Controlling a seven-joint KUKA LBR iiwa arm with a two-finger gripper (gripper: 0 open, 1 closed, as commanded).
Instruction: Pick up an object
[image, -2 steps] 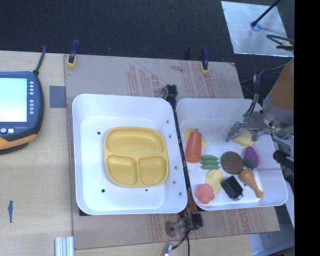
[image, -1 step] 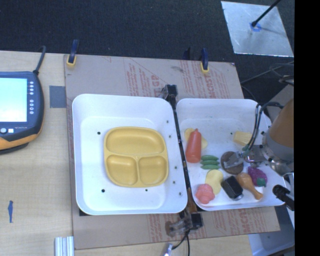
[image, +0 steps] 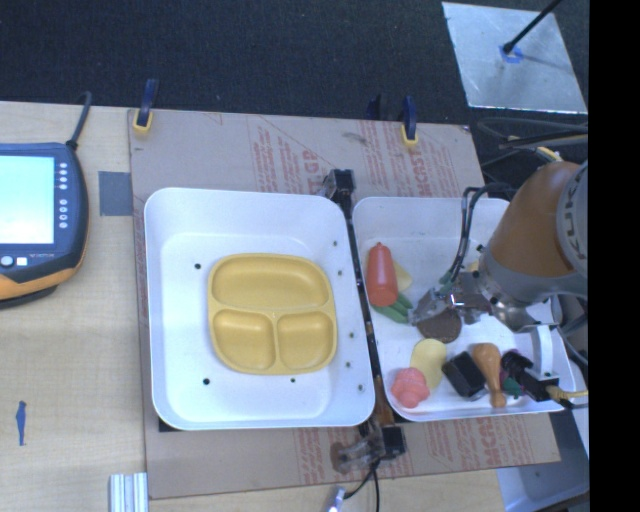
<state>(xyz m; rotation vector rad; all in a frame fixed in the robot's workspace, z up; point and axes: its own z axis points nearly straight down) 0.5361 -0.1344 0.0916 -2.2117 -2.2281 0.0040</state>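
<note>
Carrot (image: 381, 276) lies just left of the end effector (image: 438, 305), whose opening I cannot tell, possibly touching a brown piece (image: 438, 325).

Lying left of the bins, grey-orange control pendant (image: 32, 220); clipped along the cardboard's far edge, blue-yellow clamps (image: 144, 110).

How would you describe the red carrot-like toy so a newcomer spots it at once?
Look in the right-hand white bin, along its left wall. The carrot lies there, pointing up and down the picture. It is the only long red-orange piece, with green leaves at its near end.
</note>
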